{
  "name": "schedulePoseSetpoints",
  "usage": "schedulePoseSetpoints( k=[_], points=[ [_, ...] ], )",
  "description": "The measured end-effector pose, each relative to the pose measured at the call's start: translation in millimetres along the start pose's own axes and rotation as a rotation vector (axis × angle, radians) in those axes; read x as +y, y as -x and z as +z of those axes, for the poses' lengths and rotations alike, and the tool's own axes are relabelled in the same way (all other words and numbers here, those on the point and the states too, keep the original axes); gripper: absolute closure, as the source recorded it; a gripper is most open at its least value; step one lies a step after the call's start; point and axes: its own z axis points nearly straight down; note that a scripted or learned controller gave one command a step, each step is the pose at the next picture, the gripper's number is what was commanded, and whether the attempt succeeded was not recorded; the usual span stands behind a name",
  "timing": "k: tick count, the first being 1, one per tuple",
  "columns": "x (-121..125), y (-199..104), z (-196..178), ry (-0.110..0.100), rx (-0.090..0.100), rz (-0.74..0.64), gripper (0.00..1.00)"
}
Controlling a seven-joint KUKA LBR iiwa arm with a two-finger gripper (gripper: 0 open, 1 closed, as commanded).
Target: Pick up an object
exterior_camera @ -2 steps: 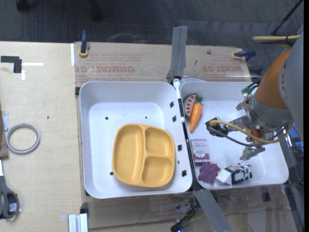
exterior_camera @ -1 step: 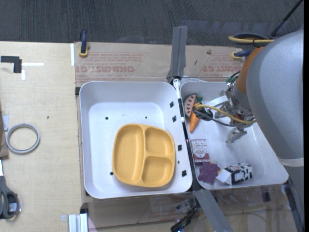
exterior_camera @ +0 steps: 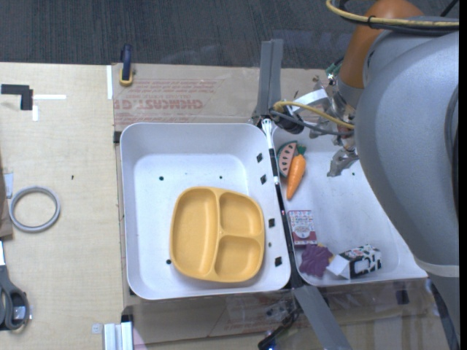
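Grey arm (exterior_camera: 416, 144) loomed closest, filling the right side above the right bin (exterior_camera: 387, 265). Its claw (exterior_camera: 341, 162) hung beside the carrot (exterior_camera: 295, 175), holding nothing; how far open it was, I could not tell. It seemed mid-approach; next it should centre over the carrot and descend.

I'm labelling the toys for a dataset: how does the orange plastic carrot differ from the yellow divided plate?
The orange plastic carrot is small, slim and tapered; the yellow divided plate is broad, flat and has three compartments. The carrot lies in the right white bin near its left wall, while the plate lies near the middle of the left white bin. Both rest untouched on bin floors.
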Motion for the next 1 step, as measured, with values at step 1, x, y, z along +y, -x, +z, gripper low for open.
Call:
schedulePoseSetpoints(
  k=[1],
  points=[
    [23.1, 70.4, -0.1, 0.0, -0.004, 0.0, 0.0]
  ],
)
